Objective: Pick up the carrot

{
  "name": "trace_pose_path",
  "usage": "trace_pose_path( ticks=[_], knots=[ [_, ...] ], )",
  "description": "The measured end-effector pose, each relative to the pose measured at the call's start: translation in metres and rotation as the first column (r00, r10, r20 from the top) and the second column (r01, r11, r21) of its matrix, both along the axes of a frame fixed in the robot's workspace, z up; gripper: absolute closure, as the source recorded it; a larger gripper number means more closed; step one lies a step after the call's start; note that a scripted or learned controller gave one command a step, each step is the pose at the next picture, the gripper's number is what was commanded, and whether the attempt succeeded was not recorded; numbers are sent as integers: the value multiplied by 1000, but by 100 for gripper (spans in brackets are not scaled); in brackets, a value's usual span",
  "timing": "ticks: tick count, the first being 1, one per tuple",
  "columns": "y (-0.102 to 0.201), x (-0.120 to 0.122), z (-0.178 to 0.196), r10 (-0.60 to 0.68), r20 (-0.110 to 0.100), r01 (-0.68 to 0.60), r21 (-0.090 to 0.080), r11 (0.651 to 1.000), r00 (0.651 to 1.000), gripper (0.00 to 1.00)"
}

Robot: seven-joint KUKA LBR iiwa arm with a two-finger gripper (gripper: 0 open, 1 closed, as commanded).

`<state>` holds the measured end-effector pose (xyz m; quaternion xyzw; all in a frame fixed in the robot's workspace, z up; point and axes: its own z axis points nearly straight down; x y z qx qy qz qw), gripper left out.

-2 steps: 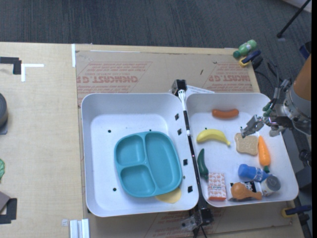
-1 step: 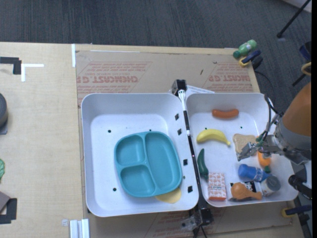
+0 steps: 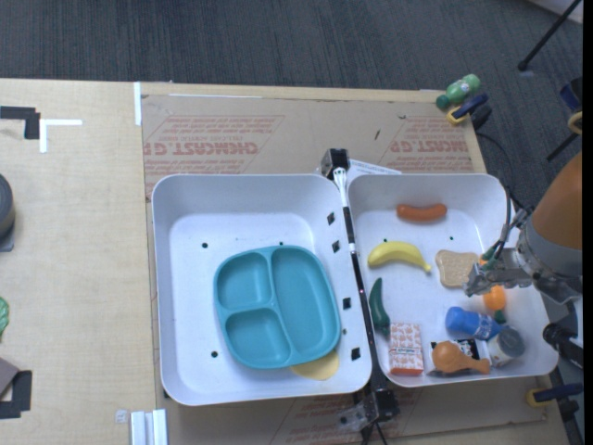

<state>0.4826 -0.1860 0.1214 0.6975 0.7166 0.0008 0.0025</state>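
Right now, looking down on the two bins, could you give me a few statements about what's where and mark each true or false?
1. The teal divided plate lies in the left bin. True.
2. The banana lies in the left bin. False: it lies in the right bin, beside the slice of bread.
3. The end effector is over the right bin. True.
4. The sausage sits on the teal divided plate. False: it lies near the right bin's far wall.
5. The carrot lies next to the blue bottle. True.
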Motion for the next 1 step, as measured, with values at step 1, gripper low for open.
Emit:
trace_pose_path(
  ticks=[1],
  knots=[
    [90, -4, 49, -32, -6, 32, 2, 999, 999, 100]
  ],
)
